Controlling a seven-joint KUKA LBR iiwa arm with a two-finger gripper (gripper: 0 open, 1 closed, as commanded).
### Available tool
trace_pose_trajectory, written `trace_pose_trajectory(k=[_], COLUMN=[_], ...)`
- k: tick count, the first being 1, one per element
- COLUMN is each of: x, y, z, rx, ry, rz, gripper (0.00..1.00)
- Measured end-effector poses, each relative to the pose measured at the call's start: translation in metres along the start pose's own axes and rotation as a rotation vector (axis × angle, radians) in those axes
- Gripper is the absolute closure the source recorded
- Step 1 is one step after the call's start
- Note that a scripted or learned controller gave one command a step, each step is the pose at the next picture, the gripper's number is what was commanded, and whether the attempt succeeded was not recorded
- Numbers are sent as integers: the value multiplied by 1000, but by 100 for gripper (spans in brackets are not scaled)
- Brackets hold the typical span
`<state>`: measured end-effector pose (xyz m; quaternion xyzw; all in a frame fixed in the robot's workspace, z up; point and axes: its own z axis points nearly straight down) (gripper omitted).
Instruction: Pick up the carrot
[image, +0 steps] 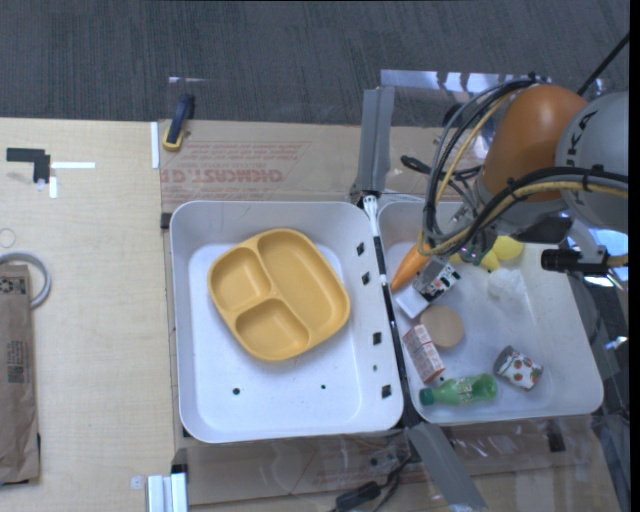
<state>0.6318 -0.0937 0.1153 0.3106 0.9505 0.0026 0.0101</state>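
Note:
The carrot (409, 268) is an orange cone lying at a slant near the left wall of the right bin (575, 400), its tip pointing down-left. My gripper (436, 279) hangs low over the bin right beside the carrot's thick end, touching or nearly touching it. Cables and the wrist hide the point where they meet. The arm's orange band (530, 130) sits above, at the back right.
In the right bin lie a yellow item (502, 252), a white crumpled piece (506, 290), a tan disc (444, 328), a red and white packet (422, 353), a green bottle (460, 390) and a small patterned can (518, 369). The left bin (200, 400) holds a yellow divided plate (278, 293).

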Motion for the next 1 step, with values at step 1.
trace_pose_trajectory(k=[1], x=[-1], y=[0], z=[-10], rx=[-2], ry=[0], rz=[2], gripper=[100])
